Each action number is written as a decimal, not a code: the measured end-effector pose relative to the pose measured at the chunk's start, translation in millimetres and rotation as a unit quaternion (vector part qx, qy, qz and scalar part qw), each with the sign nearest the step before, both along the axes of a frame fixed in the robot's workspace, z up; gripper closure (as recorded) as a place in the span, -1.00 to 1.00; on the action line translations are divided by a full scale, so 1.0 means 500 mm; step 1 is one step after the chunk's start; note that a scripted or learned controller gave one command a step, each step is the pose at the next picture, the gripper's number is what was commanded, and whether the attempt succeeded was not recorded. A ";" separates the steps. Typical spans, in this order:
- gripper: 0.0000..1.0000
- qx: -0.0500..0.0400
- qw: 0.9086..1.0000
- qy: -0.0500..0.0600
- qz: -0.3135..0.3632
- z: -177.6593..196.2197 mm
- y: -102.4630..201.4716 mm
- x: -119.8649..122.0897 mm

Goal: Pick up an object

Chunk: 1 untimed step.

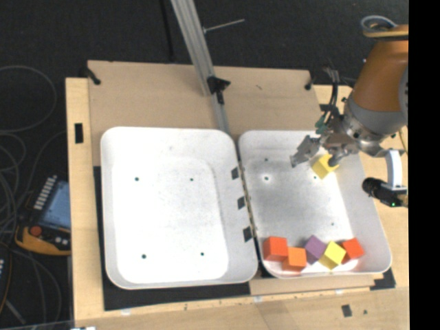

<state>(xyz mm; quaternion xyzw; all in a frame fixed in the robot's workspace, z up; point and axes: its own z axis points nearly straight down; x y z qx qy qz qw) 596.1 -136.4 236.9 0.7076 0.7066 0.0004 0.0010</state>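
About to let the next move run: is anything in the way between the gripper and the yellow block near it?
Nothing visible. The yellow block sits right at the gripper, high in the right bin. The other blocks are clustered along that bin's near edge, well apart from it.
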 end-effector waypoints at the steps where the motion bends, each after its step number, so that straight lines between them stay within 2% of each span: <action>1: -1.00 -0.002 1.000 0.001 -0.002 -0.065 -0.150 0.004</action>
